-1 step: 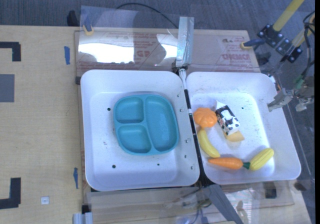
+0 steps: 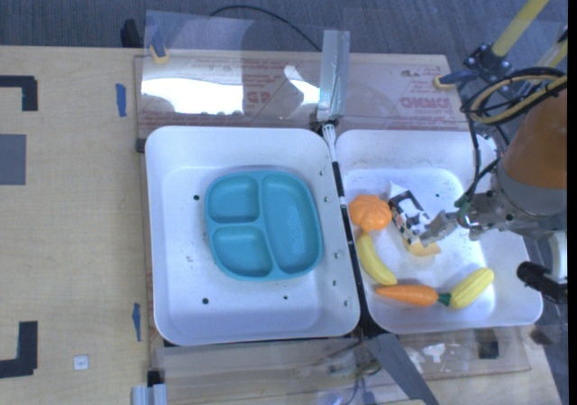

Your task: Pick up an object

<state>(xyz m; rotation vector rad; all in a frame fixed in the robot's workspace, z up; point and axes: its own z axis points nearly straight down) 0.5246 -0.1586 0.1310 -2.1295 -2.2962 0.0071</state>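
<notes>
The right bin holds several toy foods. An orange round fruit lies at its left side, with a yellow banana just below it. An orange carrot and a yellow corn-like piece lie along the front wall. My gripper is low in the middle of this bin, just right of the orange fruit. A small pale yellow piece lies right below it, partly hidden. The grey arm reaches in from the right.
The left bin holds a blue divided plate. A clear panel and a metal post stand behind the bins. Cables hang at the right near the arm.
</notes>
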